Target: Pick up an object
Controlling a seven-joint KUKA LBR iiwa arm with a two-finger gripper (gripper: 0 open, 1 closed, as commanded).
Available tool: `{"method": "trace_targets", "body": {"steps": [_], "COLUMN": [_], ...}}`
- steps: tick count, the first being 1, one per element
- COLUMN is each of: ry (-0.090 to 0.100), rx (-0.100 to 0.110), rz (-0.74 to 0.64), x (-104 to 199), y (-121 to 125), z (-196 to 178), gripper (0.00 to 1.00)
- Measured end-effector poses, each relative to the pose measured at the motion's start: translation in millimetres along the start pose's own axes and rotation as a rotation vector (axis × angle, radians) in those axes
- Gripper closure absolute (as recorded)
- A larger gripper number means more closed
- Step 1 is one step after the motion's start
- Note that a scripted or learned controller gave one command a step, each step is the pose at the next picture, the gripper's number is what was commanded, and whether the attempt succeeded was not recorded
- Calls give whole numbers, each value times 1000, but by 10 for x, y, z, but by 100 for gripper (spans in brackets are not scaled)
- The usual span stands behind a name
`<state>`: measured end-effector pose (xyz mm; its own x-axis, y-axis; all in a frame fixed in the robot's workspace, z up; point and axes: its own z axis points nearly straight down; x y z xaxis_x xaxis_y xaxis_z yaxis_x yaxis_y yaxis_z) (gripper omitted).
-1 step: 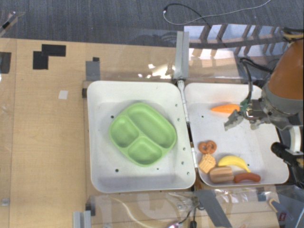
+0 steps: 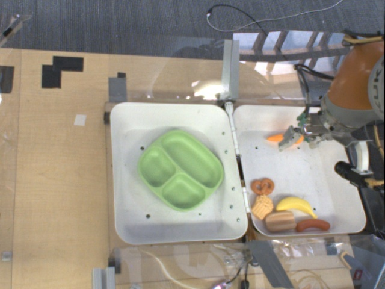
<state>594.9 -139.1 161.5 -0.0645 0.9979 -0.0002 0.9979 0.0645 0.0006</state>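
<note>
The gripper (image 2: 293, 138) sits in the upper part of the right bin (image 2: 337, 161), right of frame centre, its fingers (image 2: 297, 133) closed narrowly around an orange carrot-like piece (image 2: 275, 139) whose left end pokes out; whether the grip is firm is hard to judge at this size. Along that bin's lower left lie a pretzel (image 2: 262, 186), a waffle piece (image 2: 262, 208), a banana (image 2: 295, 206), a brown roll (image 2: 280, 221) and a sausage (image 2: 313, 225). The left bin (image 2: 129, 161) holds a green divided plate (image 2: 180, 170), well apart from the gripper

floor (image 2: 120, 11): dark grey carpet | bench (image 2: 54, 161): light wood | cable (image 2: 271, 26): black
</note>
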Motion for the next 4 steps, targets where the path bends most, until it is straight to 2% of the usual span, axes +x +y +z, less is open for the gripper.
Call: {"method": "trace_targets", "body": {"steps": [1,2,3,4], "ry": [-1,0,-2,-5], "rx": [-4,-11,-11,-14], "rz": [83,-66,-32,-180], "x": [-584,250,105,-388], "y": [566,240,-788,-3], "z": [575,728,718,725], "gripper": [0,0,0,0]}}
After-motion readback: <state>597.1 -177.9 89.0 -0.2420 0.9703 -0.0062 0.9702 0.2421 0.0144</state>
